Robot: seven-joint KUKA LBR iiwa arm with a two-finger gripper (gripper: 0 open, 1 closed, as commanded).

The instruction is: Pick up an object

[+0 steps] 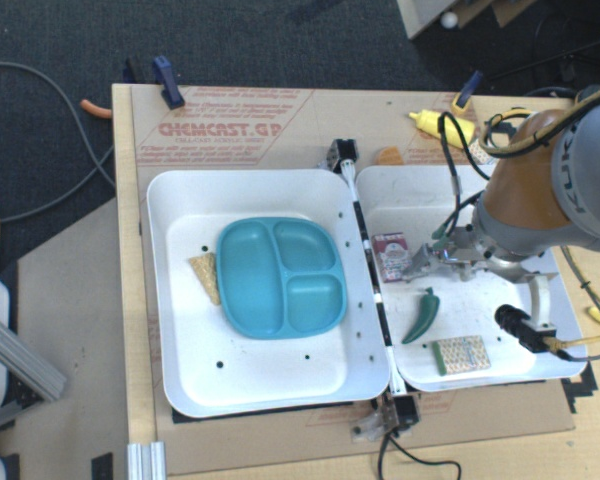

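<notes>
Arm [540,183] comes in from the right, orange band up top, wrist bent down over the right bin [500,373], w/ the gripper [427,260] low near that bin's left side, just right of a small pink packet [390,256] and above a green pepper [421,316]; can't tell its open/closed state, nothing seen in it. Also in the right bin: a green-edged sponge [461,355] near the front, beside the pepper. Left bin [180,268] has a teal divided plate [280,276] w/ a cracker-like piece [204,273] touching its left edge.
</notes>
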